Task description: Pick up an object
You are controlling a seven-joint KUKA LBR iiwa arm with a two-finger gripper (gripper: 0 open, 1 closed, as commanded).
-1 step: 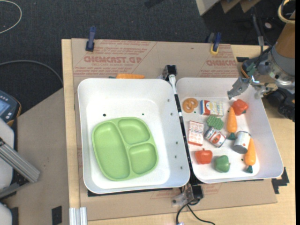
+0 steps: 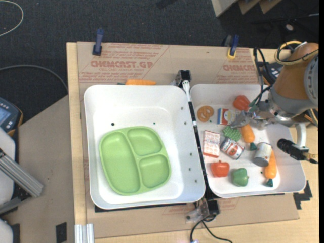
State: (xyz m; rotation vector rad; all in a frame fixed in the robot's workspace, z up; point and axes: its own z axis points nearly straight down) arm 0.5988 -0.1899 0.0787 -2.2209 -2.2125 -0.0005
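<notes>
Lettering on the bench board (image 2: 121,63) reads "CHEMCAST GP".

Two white bins (image 2: 96,135) sit on a tan worktop (image 2: 152,59) printed with red lettering. A lime-green divided tray (image 2: 134,159) fills the left bin; the right holds a green pepper (image 2: 240,176), an orange carrot (image 2: 271,169), a red tomato (image 2: 219,169), a red-and-white packet (image 2: 211,143) and a grey can (image 2: 262,154).
</notes>
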